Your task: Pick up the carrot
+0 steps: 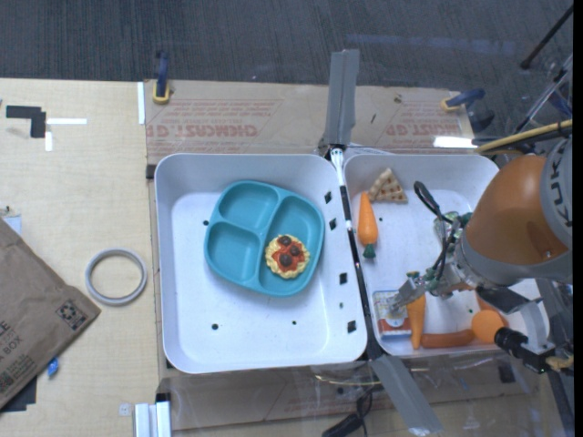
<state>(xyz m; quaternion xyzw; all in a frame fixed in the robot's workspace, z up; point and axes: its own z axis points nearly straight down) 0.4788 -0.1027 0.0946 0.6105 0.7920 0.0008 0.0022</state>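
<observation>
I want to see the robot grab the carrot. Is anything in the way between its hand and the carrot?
Nothing visible is in the way. The carrot lies by the left wall of the right bin, with bare white floor between it and the end effector, which is lower in the same bin. The waffle piece sits off to the side.

A robotics lab: twin white bins [173, 244] on a cardboard-covered bench [237, 116] (toy food inside).

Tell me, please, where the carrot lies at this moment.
In the camera view the carrot lies in the right bin, close to its left wall, just below the waffle piece, with its green end pointing to the front.
</observation>
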